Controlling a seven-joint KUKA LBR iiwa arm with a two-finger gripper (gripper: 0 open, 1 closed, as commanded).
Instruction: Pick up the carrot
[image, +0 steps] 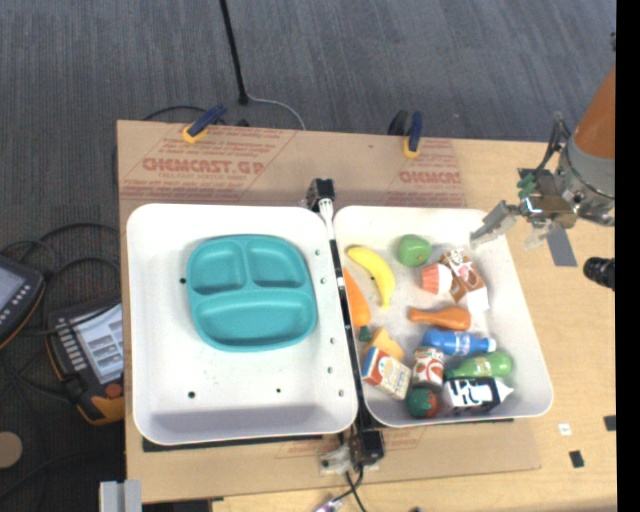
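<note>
The carrot, orange with a green end, lies along the left wall of the right bin, just left of a yellow banana. My gripper hovers over the bin's far right corner, well away from the carrot, on the other side of the bin. Its two grey fingers are spread apart with nothing between them, so it is open.
The right bin also holds a green round fruit, an orange drumstick, small cartons, a blue bottle and other toy foods. The left bin holds a teal divided plate. Two clamps grip the board's far edge.
</note>
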